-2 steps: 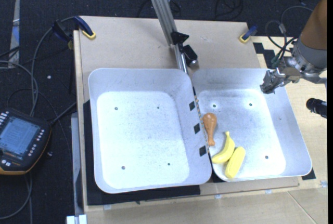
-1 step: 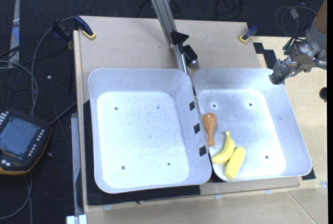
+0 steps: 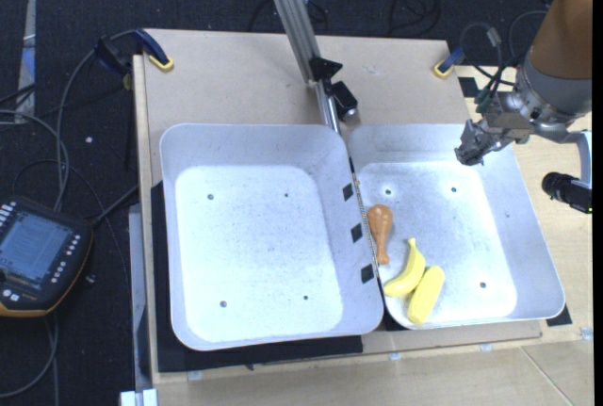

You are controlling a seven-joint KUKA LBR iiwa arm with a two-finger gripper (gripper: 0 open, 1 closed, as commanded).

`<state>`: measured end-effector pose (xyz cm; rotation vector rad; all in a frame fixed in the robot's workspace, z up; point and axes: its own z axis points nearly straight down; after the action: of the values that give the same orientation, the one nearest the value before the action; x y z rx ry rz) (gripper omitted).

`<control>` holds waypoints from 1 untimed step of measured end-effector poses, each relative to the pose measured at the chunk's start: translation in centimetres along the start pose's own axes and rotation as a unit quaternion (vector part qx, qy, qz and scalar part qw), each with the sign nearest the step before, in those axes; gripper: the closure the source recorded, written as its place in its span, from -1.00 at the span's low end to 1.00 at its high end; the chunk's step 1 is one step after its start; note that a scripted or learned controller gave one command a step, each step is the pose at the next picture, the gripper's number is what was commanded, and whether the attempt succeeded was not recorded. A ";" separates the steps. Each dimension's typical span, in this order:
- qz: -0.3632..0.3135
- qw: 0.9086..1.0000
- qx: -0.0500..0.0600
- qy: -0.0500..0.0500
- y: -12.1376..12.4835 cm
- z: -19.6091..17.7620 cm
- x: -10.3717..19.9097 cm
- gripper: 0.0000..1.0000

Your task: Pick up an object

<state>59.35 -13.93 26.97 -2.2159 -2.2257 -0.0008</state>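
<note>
Fingers of our dark two-finger pincer [image 3: 470,154] are too small to judge, so we cannot tell their state; it hangs over the right shallow white plastic bin's [image 3: 490,206] far right corner. Well apart, near that bin's front left, lie an orange-brown drumstick-shaped toy [image 3: 381,227], a curved yellow banana [image 3: 407,269] and a yellow oblong piece [image 3: 427,293] just beside it.

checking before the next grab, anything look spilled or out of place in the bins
Nothing stands out. A toy drumstick, a banana and a yellow block lie bunched in the right bin, near its left wall.
</note>
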 end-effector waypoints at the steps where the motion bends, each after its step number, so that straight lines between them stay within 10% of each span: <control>1: 0.000 1.000 0.000 0.000 -0.4 1.6 5.1 1.00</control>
<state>58.94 -8.79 25.34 -2.2156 -2.2252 0.0001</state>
